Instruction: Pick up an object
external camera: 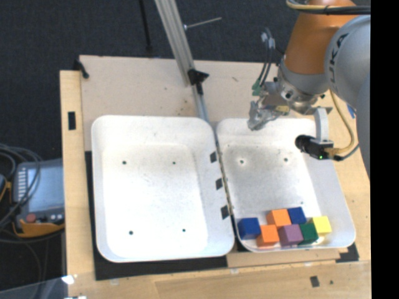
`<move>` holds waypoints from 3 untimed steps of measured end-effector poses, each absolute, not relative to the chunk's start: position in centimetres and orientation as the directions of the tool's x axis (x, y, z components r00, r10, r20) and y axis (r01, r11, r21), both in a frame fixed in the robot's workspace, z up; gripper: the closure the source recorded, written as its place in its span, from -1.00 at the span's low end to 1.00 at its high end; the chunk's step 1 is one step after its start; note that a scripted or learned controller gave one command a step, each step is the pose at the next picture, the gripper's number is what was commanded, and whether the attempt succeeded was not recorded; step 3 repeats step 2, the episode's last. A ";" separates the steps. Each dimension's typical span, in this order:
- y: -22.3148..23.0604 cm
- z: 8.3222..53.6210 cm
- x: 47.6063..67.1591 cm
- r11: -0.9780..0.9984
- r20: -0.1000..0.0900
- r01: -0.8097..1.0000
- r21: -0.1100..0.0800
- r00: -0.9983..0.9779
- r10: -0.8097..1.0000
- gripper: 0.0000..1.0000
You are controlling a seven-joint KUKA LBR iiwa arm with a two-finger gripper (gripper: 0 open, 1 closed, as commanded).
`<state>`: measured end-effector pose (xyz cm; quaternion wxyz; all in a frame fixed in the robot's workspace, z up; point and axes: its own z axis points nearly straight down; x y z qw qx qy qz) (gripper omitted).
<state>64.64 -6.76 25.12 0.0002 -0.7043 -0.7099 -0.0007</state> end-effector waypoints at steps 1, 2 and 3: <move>-0.4 25.0 64.1 0.008 0.002 1.000 -0.001 -0.008 1.000 1.00; 5.0 23.6 63.3 0.007 0.000 1.000 -0.001 -0.007 1.000 1.00; 5.0 23.6 63.3 0.007 0.000 1.000 -0.001 -0.007 1.000 1.00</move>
